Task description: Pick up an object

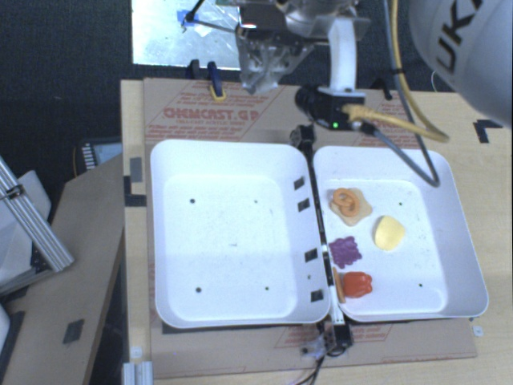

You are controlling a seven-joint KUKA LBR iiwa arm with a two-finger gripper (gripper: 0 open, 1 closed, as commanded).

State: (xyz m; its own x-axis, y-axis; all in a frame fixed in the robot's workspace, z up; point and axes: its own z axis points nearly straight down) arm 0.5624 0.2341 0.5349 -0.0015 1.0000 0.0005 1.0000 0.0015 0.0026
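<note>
Overhead, the arm (449, 30) comes in from the upper right, its big grey casing filling that corner, wrist reaching leftward above the far edge of the bench. Gripper (260, 77) hangs past the back rim of the left bin (224, 239), over the printed cardboard sheet (212, 112), well apart from every object; whether the hand is spread or pressed together, cannot tell, the tip being blurred. Right bin (401, 247) holds four items clustered near its left wall: an orange pretzel-like piece (350, 204) farthest back, a yellow piece (389, 233) to its right and nearer, a purple grape bunch (346, 251), and a red pepper-like piece (356, 284) nearest the front. Yellow cable (401, 70) trails down from the arm.
</note>
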